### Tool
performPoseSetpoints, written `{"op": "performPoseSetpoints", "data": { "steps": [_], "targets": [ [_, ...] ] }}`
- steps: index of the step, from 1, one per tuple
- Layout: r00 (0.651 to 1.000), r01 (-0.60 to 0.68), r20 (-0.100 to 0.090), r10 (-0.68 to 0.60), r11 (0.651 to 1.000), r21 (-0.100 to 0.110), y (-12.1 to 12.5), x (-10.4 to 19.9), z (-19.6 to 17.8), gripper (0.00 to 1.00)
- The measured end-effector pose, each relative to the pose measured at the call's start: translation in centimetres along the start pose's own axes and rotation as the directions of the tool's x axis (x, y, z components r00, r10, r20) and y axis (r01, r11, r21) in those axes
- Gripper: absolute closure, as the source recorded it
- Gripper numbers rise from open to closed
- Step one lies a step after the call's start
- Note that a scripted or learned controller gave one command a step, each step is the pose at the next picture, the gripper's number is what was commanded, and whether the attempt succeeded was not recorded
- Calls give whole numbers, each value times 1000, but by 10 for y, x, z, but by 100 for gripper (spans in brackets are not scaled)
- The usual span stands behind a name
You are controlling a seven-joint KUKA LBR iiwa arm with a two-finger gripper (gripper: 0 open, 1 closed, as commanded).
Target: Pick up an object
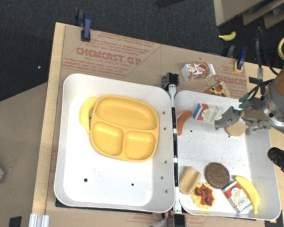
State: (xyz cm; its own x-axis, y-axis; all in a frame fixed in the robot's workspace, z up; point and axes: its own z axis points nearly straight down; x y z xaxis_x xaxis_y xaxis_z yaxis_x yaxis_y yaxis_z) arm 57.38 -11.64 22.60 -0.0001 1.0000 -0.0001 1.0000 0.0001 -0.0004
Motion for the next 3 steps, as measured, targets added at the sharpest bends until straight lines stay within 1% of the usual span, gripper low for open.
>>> {"op": "performPoseSetpoints", "data": {
  "steps": [1, 2, 3],
  "targets": [
    [1000, -7, -1, 7, 1000, 7, -65, -37, 147, 0],
    [1000, -1, 2, 1, 1000, -6, -60, -35, 130, 100],
    [1000, 10, -2, -10, 1000, -10, -52, 68, 36, 100]
  ]
}}
